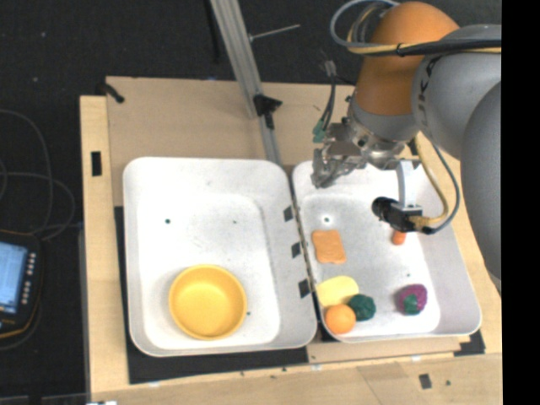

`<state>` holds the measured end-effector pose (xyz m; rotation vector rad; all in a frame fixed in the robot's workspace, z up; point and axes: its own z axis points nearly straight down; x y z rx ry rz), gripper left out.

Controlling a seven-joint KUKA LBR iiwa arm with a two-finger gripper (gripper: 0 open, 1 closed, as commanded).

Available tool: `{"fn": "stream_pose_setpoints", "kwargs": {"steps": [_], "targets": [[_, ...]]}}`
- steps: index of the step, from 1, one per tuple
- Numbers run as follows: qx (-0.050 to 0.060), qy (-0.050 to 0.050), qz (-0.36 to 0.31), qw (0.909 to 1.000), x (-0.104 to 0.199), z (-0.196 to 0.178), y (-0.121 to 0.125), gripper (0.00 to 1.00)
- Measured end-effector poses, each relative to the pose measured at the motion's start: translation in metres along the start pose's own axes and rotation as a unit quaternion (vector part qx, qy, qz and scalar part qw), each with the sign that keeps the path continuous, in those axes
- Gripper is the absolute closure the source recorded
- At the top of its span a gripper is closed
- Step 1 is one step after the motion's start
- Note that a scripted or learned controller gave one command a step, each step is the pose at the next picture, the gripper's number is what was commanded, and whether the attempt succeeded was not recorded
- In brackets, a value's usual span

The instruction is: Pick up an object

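Observation:
My gripper [325, 174] hangs over the back left corner of the right bin [439, 251], with nothing visible between its fingers. In that bin lie an orange-tan flat block [329, 245], a pale yellow piece [337, 289], an orange ball [340, 319], a dark green lump [364, 306], a purple and green lump [412, 299] and a small orange bit [398, 238]. The flat block sits nearest, a short way in front of the gripper. A yellow bowl [207, 301] rests in the left bin [169, 201].
A slanted metal pole [245, 66] rises behind the bins, close to the gripper's left. A black cable fitting [395, 211] hangs from the arm over the right bin. A tablet-like device [13, 281] lies at the far left, off the bench.

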<state>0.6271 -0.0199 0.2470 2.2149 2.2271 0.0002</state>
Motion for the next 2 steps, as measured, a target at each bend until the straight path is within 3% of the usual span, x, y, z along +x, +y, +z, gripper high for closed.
{"fn": "stream_pose_setpoints", "kwargs": {"steps": [2], "targets": [[0.0,0.0,0.0,1.0,0.097,0.015,0.012,1.0]]}}
